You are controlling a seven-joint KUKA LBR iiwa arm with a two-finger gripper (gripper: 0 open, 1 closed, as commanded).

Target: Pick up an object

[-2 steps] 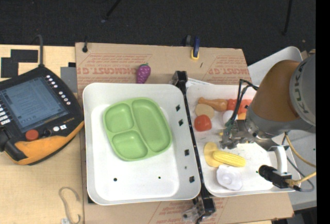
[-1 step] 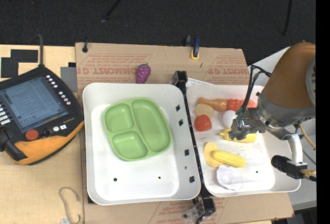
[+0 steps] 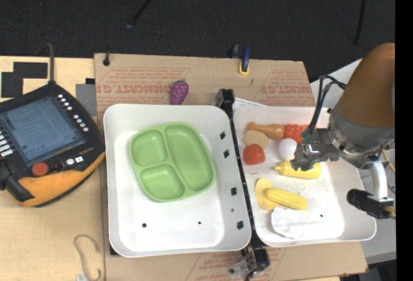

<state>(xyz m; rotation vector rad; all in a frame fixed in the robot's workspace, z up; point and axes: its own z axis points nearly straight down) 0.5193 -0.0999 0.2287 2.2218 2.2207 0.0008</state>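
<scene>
The right bin (image 3: 352, 225) holds several toy foods. My gripper (image 3: 304, 161) is low in that bin, right over the left part of a yellow banana-like piece (image 3: 311, 174) and seemingly touching it. A white egg (image 3: 288, 147) lies just to the gripper's upper left, and a red tomato (image 3: 253, 154) sits further left. A brown drumstick (image 3: 266, 130) and a red piece (image 3: 297, 132) lie at the back of the bin. In front lie a yellow corn cob (image 3: 286, 197) and a white crumpled item (image 3: 288, 221).
The left bin (image 3: 168, 234) carries a green divided plate (image 3: 171, 160). A purple grape bunch (image 3: 179, 92) lies on the cardboard behind that bin. A teach pendant (image 3: 42, 137) rests on the bench at far left. A black divider (image 3: 233, 170) separates the bins.
</scene>
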